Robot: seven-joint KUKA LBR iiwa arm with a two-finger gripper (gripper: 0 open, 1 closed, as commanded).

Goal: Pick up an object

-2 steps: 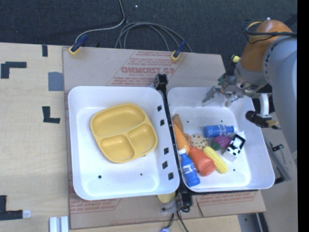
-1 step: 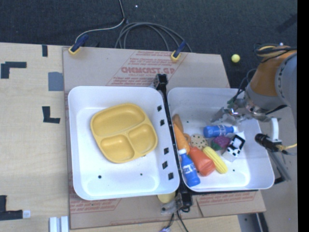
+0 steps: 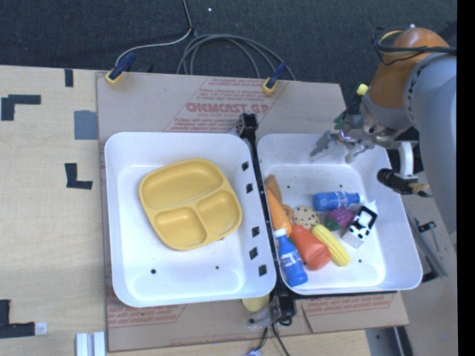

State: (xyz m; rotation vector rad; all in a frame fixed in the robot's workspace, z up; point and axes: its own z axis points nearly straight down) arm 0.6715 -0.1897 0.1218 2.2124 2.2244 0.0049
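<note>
The step in hand looks like the approach: nothing is picked up. The pincer [image 3: 340,144] hangs with fingers spread wide and bare over the top rim of the right bin [image 3: 393,273]. The toys cluster at about five o'clock from it, the blue bottle [image 3: 335,199] nearest. Next it likely must swing toward them and descend. The arm [image 3: 415,87] reaches in from three o'clock, wrist angled leftward.

It was a robotics lab: a grey industrial arm with an orange band [image 3: 415,73], taped cardboard sheet [image 3: 223,106], loose grey cables [image 3: 223,50], dark carpet [image 3: 74,21].
</note>
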